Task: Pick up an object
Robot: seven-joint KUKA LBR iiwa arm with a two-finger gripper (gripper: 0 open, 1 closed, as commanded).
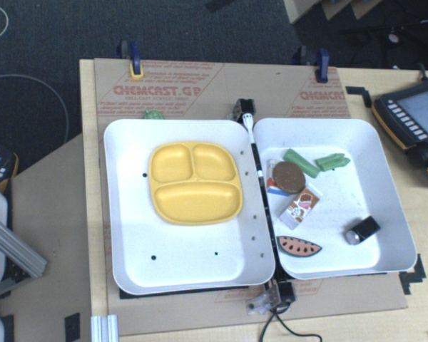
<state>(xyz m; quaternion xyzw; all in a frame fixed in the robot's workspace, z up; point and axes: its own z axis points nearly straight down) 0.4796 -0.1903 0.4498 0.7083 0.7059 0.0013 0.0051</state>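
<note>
The right bin [385, 191] holds several small objects. Two green pieces [300, 162] [332, 162] lie near its far side. A brown round disc [288, 177] rests just below them, over a small red and blue item [274, 186]. A small printed box [299, 209] lies near the middle. A watermelon slice toy [299, 247] sits at the near left corner of that bin. A black and silver cylinder [361, 230] lies at the near right.
The left bin [128, 234] holds a yellow divided plate [195, 182]. A small green thing [153, 115] lies on the cardboard behind the left bin. Clamps [135, 59] [322, 63] hold the board's far edge. A tablet-like device [411, 114] sits at right.
</note>
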